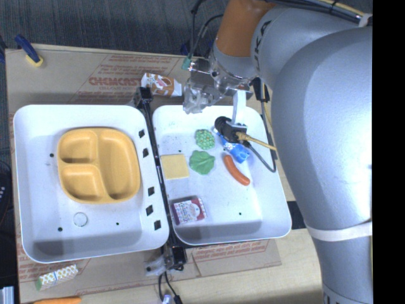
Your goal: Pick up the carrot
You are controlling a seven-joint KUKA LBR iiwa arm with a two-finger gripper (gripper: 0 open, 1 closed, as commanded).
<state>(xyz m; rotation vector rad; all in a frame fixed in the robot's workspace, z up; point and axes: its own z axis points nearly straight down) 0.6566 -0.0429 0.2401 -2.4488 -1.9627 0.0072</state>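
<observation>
Gripper [195, 101] at the 11 o'clock corner of the right bin [223, 198], above the far rim, pointing down. Open or shut: cannot tell from this slant; nothing visibly gripped. Carrot [237, 170] flat on the right bin's floor, at about 3 o'clock from the bin's middle and toward 5 o'clock from the gripper, well apart from it, lying slantwise with one end toward 11 o'clock and the other toward 5 o'clock. Just beside the carrot's upper end, at 12 o'clock, a small blue thing [239, 152]. At 9 o'clock from the carrot, a flat green leaf-shaped piece [202, 162]; at 12 o'clock from that, close by, a rounder green piece with pale dots [204, 138]. At 9 o'clock from the leaf-shaped piece, a pale yellow square slice [174, 166], near the bin's left wall. Toward 6 o'clock in the bin, a red packet [188, 210]. In the left bin [31, 170], a yellow divided plate [99, 163] with three compartments. Outside the bins, on brown cardboard [114, 75], a small packet [158, 84] at 9 o'clock from the gripper.
</observation>
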